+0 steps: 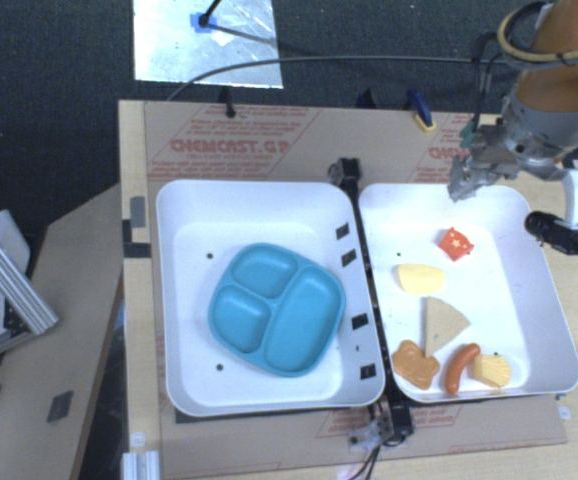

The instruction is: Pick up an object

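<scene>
The arm came in from the right, grey with its orange band up near the top corner, and its gripper (pixel 466 185) hung over the far edge of the right bin (pixel 547 298). From where I stood its state could not be made out; nothing was visibly held there.

The right bin held the loose pieces. A small red block (pixel 456 243) with pale specks lay nearest the gripper, though still apart from it. Below that sat a pale yellow wedge (pixel 420 278), then a tan triangular slice (pixel 443 323). Along the near edge were a brown, lumpy orange piece (pixel 415 364), a reddish sausage (pixel 460 366) lying at a tilt just beside it, and a yellow chunk (pixel 491 370) touching the sausage's right side.

The left bin (pixel 184 298) carried a blue divided tray (pixel 277 308), with three compartments, turned at a slant.

Both bins rested on a brown cardboard sheet (pixel 259 138) printed in red. I could read "CHEMCAST" followed by what looked like "GP" on the far left part, and more red print showed near the gripper, too broken up to read. Similar red lettering ran along the near edge, also illegible. Beyond the bench, a shiny silver sheet (pixel 209 28) lay on the dark floor with a bit of blue tape (pixel 202 22) on it.
</scene>
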Tool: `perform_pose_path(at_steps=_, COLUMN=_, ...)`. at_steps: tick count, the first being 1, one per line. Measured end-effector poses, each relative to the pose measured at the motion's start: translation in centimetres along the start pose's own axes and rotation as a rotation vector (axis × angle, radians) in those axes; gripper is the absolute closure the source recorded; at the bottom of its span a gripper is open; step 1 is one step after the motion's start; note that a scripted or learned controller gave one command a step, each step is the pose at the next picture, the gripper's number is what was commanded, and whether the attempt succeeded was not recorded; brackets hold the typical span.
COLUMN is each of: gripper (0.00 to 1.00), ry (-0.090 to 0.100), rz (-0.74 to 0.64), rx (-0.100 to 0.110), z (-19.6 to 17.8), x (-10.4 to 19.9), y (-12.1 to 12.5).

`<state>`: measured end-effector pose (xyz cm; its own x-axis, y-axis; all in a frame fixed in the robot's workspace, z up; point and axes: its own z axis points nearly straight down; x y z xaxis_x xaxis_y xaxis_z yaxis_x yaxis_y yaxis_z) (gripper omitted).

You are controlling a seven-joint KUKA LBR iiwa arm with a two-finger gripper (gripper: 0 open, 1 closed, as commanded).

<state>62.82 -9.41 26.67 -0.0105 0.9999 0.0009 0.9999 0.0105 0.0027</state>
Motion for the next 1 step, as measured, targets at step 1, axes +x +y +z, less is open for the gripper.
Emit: perform_pose_path(at_steps=1, gripper=1.00, ry=0.000, rz=0.000, rx=0.001, z=1.62, x=5.10, y=1.45)
